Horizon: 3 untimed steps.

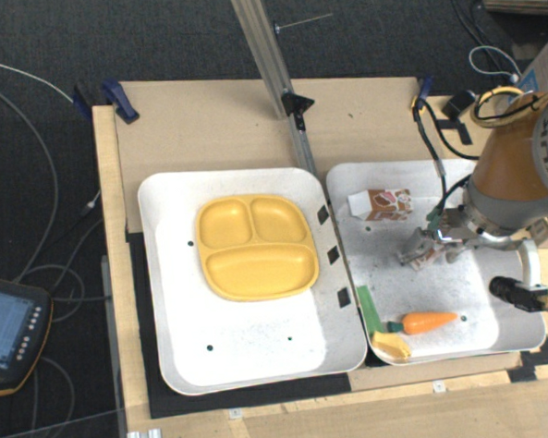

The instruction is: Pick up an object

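My gripper (422, 250) hangs low over the middle of the right bin (466, 331), reaching in from the right below the orange wrist band. A white packet with a brown picture (381, 203) lies at the bin's back left, apart from the gripper. An orange carrot (428, 322) lies near the bin's front edge, with a green strip (367, 309) and a yellow piece (391, 347) beside it at the front left corner. The gripper stands between the packet and the carrot, and nothing shows between its fingers.
The left bin (180, 349) holds a yellow divided plate (255, 245) in its back half. A metal post (274, 65) rises from the bench's back between the bins. Cables run along the right side near the arm.
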{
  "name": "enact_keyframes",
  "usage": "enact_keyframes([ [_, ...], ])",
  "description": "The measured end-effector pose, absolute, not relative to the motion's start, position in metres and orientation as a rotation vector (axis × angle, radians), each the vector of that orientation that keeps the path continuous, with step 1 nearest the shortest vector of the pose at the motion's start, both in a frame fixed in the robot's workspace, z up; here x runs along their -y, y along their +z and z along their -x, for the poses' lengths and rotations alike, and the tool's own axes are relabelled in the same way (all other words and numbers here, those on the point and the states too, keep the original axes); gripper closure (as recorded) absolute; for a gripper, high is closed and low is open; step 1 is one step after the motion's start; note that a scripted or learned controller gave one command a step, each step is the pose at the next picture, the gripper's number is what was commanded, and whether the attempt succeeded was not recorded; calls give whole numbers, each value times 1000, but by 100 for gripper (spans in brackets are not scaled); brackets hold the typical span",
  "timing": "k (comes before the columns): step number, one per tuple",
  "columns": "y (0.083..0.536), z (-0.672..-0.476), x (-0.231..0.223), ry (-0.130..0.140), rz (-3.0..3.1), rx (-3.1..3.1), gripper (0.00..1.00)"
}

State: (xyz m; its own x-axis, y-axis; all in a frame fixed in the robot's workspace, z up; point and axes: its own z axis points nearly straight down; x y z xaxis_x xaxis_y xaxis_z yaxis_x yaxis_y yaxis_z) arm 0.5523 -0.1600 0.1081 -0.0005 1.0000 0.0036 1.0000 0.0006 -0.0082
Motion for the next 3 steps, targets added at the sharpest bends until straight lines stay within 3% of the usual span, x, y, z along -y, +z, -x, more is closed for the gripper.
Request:
enact_keyframes([
  [1,91,-552,159,3,2217,2218,0],
  [2,104,-553,159,-2,2219,2220,100],
  [3,164,-547,159,-6,2225,2227,100],
])
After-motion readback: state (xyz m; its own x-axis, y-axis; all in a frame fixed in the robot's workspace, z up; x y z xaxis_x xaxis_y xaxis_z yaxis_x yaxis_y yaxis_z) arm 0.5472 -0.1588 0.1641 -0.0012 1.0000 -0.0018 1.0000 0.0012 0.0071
